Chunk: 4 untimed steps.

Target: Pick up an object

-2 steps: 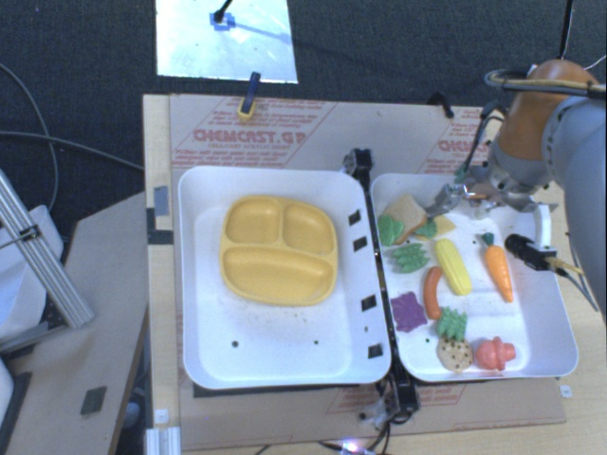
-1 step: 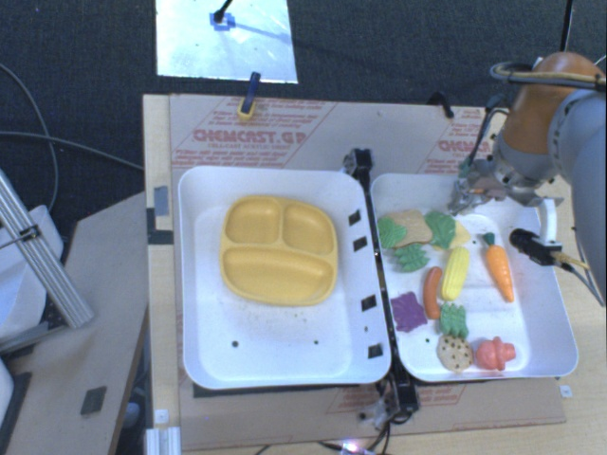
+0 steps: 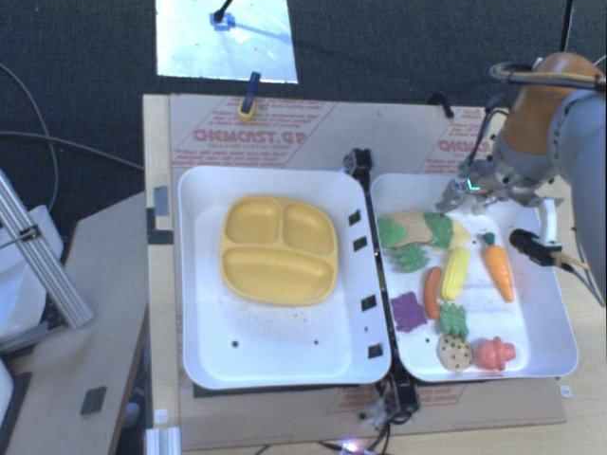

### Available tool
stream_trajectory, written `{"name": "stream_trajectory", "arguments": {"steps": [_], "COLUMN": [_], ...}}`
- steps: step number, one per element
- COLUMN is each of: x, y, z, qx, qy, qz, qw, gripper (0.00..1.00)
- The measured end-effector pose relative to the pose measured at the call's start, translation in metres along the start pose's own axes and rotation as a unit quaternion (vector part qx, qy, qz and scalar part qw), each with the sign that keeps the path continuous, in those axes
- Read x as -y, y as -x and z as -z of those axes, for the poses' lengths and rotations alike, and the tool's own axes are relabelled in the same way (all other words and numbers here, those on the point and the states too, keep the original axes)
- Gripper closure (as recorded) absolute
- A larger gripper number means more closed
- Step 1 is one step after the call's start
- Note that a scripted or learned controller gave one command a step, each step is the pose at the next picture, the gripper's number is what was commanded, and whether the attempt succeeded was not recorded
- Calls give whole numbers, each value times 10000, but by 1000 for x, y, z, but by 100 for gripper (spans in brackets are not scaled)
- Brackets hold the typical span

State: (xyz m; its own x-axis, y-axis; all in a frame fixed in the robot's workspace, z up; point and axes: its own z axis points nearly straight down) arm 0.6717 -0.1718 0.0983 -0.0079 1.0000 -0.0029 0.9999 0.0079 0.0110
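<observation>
Yellow plastic fills the left bin (image 3: 204, 349): a sectioned plate (image 3: 279, 250) with three compartments sits slightly toward the far side of that white tray, on the desk (image 3: 104, 254). A black hinged strip (image 3: 370, 245) runs between the two bins.

To the right, the second bin (image 3: 550, 335) holds a scatter of toy food. At its far left lie a tan piece (image 3: 406, 226) with green leafy bits (image 3: 417, 245) around it. Nearer lies a purple piece (image 3: 409, 311), then a small orange carrot (image 3: 432, 292) touching a yellow corn cob (image 3: 456, 271). A green sprig (image 3: 452, 320) sits above a speckled cookie (image 3: 454, 353), with a pink-red piece (image 3: 494, 353) just beside it at the near edge. A larger carrot (image 3: 498, 268) with a green top lies right of the corn.

The claw (image 3: 471, 190) hangs over the far part of the right bin, above the tan piece and leaves, below the arm's orange band (image 3: 536, 112). How far open it is cannot be told, and nothing is seen between its fingers.
</observation>
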Motion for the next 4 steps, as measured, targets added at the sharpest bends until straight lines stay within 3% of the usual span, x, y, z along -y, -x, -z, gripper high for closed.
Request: {"name": "stream_trajectory", "arguments": {"steps": [1, 2, 3, 4], "x": [89, 84, 77, 77], "y": [20, 18, -28, -25], "z": [-14, -1, -13, -13], "qx": [-18, -7, -22, -14], "qy": [-85, -25, -51, -46], "qz": [-57, -33, -3, -27], "qw": [9999, 10000, 10000, 10000], "gripper": [0, 100, 100, 0]}}
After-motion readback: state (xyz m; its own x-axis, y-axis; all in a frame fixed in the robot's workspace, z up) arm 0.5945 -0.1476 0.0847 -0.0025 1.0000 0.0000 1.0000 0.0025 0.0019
